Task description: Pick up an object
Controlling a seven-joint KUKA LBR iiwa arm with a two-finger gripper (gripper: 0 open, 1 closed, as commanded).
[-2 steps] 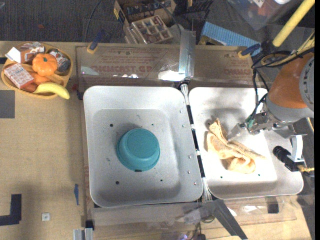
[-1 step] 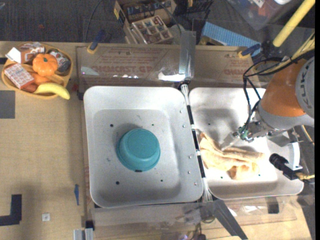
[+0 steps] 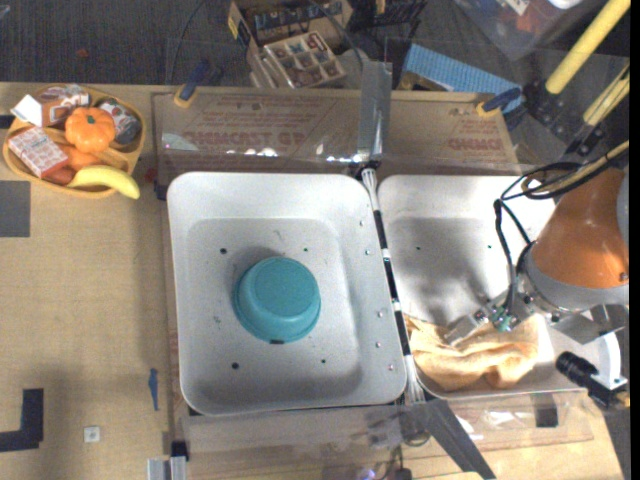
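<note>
hand [image 3: 478, 325]: right bin [image 3: 440, 218], near edge, low over tan cloth [image 3: 475, 358] | fingers: cannot tell if apart | cloth directly beneath, long axis along near edge | teal bowl [image 3: 278, 298]: left bin [image 3: 200, 268], well apart

Your tabletop [image 3: 80, 308] is pale wood and carries two shallow white bins side by side: the left bin [image 3: 190, 268] and the right bin [image 3: 440, 208] (their rims touch at the middle). At its far left corner sits a yellow bowl of toy food [image 3: 70, 148].
</note>
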